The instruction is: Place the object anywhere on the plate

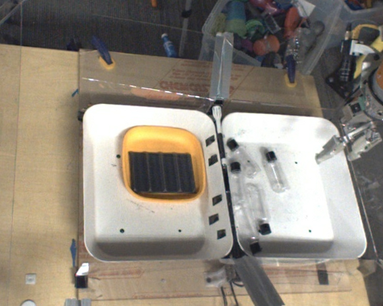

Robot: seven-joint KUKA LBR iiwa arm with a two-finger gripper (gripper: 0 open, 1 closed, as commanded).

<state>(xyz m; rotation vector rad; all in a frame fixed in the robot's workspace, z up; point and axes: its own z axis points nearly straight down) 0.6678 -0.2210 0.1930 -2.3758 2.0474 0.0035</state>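
Currently, the scene reads like this:
Gripper (340,146): at the right bin's (317,235) far right rim; whether its tips are spread or pressed together I cannot tell, and nothing is visible between them.
Object: clear bottles with black caps in the right bin, one (274,169) near the middle, others (256,210) against the divider.
Plate (138,140): orange, in the left bin (98,208), carrying a dark ribbed slab (161,172).
Step in hand: probably reaching for a bottle.
Doing it well: take the middle bottle, which lies apart from the others; close across its narrow body; set it on the plate, slab or rim.
Writing: faint reddish print on the clear far panel (184,72), unreadable.
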